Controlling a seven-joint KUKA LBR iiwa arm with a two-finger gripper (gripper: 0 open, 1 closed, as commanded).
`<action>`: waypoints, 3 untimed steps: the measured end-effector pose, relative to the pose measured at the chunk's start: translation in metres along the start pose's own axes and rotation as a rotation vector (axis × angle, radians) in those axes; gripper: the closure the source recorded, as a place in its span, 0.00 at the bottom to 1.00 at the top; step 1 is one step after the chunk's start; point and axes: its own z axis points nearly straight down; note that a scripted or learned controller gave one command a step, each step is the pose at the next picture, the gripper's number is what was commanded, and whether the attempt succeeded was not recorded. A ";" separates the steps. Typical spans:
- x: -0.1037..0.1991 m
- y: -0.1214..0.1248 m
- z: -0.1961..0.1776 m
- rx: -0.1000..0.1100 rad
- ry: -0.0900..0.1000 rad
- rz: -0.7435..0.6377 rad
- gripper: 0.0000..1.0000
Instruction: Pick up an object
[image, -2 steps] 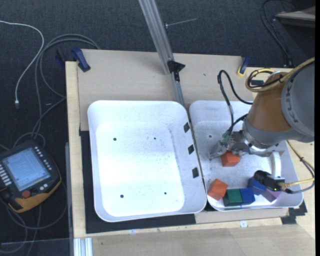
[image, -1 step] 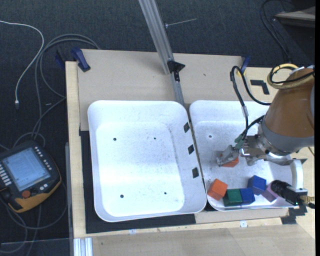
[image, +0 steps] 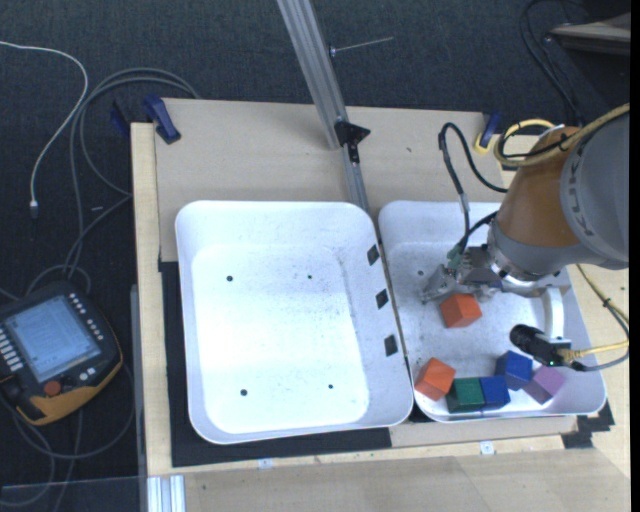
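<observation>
Target is the orange block (image: 461, 311) in the right bin (image: 420, 245), lying on the bin floor directly under and just in front of my gripper (image: 455, 282). My read: a small solid cube, probably wood or foam, so light and rigid, with flat faces, no fragility concern and not much slip risk beyond smooth painted sides. Best hold is across two opposite flat side faces, square on, low enough that the pads cover the mid-height of the block; a corner pinch would likely spit it out. The block sits rotated against the bin edges, so I'd judge wrist yaw needs to match its faces first. It looks to be touching or nearly touching my tip, slightly toward the near bin wall from it; I can't resolve whether it is between the fingers or just beside them. Finger state: cannot tell, since the wrist and cabling crowd the tip from this angle. Farther out from my tip, toward the near wall: a second orange block (image: 435, 378), a dark green block (image: 465, 394), two blue blocks (image: 495, 390) (image: 517, 367) and a purple block (image: 548, 382), bunched together and well apart from the target, so no crowding on the approach. The left bin (image: 200, 230) is across the divider, away from me.
</observation>
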 end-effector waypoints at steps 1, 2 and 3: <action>0.005 -0.004 -0.005 0.012 0.011 -0.002 1.00; 0.006 -0.005 -0.005 0.013 0.011 -0.002 0.00; 0.001 -0.037 0.014 0.023 0.013 0.000 0.00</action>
